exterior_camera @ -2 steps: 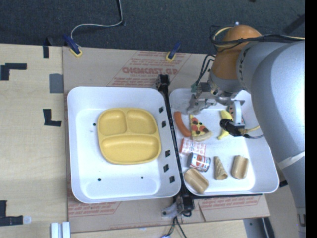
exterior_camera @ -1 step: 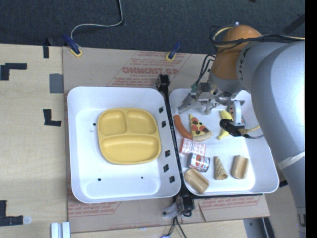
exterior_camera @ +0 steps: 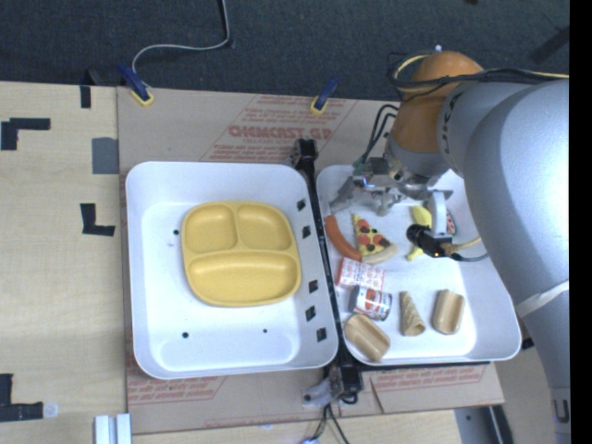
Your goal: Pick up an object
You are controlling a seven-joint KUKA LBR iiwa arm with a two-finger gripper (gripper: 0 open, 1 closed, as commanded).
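The right bin holds several toy foods. A pizza slice lies beside an orange sausage. Below them are a red-and-white packet, a small can, a bread roll, a cone-shaped pastry and a brown roll. A yellow banana-like piece lies at the right next to a black part. My gripper hangs over the top of this bin, just above the pizza slice, under the orange wrist band. Nothing shows between its fingers.
The left bin carries a yellow divided plate. A black divider clip line runs between the bins. The big grey arm covers the right bin's right side. Cardboard lies under both bins.
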